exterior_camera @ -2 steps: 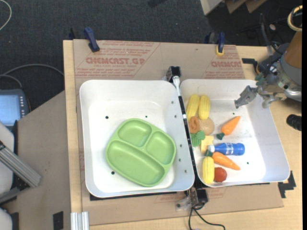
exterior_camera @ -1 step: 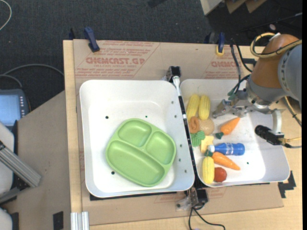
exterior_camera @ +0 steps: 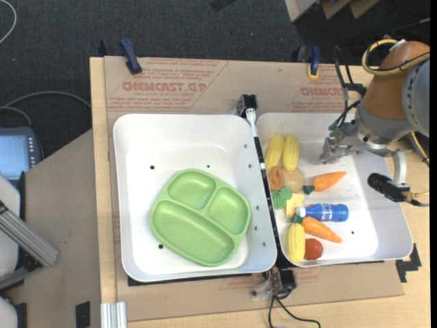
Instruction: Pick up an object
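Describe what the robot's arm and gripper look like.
The arm is bulky, rounded and grey, with an orange band above the wrist. Thin yellow and black cables loop beside it. The gripper is small, grey and metallic, with two short fingers.

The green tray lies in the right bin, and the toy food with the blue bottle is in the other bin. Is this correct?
Not quite. The camera view shows the green tray in the left bin, not the right one. The toy food, such as the carrot, and the blue bottle are in the other bin, the right bin.
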Action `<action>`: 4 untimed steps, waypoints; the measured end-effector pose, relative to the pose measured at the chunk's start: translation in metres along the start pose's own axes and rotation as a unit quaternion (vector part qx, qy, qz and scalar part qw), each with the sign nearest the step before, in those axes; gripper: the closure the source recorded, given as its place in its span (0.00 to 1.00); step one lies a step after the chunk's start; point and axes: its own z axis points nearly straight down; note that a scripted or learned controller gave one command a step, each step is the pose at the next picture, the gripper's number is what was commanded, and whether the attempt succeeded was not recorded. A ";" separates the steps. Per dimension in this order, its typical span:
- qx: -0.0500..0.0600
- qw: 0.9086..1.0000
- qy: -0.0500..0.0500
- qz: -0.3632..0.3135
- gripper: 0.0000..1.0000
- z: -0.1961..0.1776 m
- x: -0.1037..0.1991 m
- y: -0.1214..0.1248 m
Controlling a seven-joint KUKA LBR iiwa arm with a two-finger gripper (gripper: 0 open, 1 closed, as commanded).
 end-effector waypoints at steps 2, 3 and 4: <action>0.004 1.000 0.001 0.004 1.00 -0.078 0.000 -0.078; 0.005 1.000 0.002 0.001 1.00 -0.049 0.020 -0.100; -0.005 1.000 0.001 -0.003 1.00 0.009 0.059 -0.036</action>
